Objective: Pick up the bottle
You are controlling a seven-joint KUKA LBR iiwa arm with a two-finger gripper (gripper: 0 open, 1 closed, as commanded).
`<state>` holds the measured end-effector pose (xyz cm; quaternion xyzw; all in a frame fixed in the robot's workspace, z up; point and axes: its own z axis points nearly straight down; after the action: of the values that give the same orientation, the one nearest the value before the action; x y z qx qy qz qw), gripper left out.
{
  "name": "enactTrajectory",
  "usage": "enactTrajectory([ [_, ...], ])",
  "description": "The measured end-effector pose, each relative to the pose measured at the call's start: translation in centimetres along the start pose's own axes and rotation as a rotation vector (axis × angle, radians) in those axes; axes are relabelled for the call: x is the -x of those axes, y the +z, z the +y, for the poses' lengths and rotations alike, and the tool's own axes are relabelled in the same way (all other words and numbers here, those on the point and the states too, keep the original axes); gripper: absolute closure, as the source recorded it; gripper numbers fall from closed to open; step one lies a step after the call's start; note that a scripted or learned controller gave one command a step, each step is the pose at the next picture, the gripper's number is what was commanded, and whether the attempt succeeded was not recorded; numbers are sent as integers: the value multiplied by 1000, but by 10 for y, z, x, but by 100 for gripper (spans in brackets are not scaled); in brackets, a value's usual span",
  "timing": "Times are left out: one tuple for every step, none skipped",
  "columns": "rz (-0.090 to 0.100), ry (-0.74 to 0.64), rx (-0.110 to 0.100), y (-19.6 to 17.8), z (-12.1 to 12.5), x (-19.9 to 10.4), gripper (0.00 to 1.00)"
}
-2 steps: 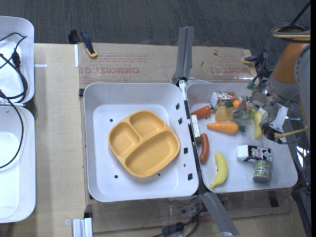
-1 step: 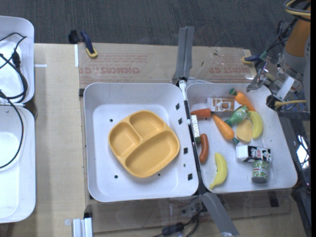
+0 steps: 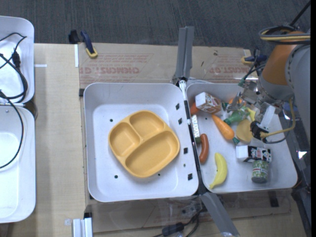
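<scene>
You have the arm (image 3: 289,65) coming in from the upper right of the frame, its orange band above the wrist, and the jaws (image 3: 245,108) are down among the clutter at the top of the right bin (image 3: 281,181). You cannot tell whether the jaws are spread or pressed together, because the wrist and its cables cover them.

The bottle (image 3: 238,116), green and lying on its side, sits in the upper middle of the right bin, just beside the jaws and partly under them; whether it is pinched cannot be made out. A carrot (image 3: 223,127) lies slantwise just left of it, and a small white carton (image 3: 207,102) with a red print is above the carrot near the bin's upper left corner. A pale yellow round thing (image 3: 244,130) rests just below the bottle.

Lower in that bin you see a black-and-white patterned carton (image 3: 255,154), and below it a small can (image 3: 260,171) standing upright near the lower right corner. A banana (image 3: 219,170) lies at the lower left of the bin, with a red sausage (image 3: 203,148) just above it along the divider.

The left bin (image 3: 98,181) holds a yellow divided plate (image 3: 143,143) in its middle. Both bins sit on the counter (image 3: 54,132).
</scene>
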<state>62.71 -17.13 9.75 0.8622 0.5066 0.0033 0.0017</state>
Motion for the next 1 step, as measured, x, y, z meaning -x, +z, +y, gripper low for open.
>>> enactTrajectory([
  [-5, -5, -10, 6, -53, 9, 0],
])
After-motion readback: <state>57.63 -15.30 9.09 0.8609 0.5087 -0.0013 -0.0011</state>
